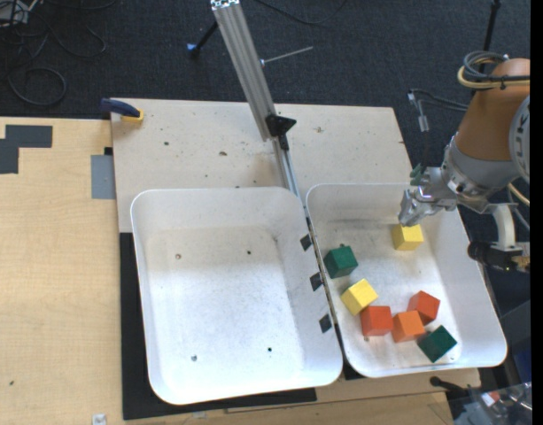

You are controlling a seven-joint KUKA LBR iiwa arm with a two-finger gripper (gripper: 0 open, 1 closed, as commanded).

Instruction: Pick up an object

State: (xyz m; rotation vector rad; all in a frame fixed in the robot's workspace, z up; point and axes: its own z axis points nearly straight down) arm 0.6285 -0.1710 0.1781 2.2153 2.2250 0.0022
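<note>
The arm (488, 140) is grey with a wide orange band, looped cables on top, and metallic jaws.

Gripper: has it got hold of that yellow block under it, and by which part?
Cannot be told. The gripper sits right above the yellow block in the right bin, touching or nearly so, but no block shows between its fingers.

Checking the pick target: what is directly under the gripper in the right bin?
A yellow cube lies just below the gripper on the right bin floor. Its top edge is covered, so contact cannot be judged.
</note>
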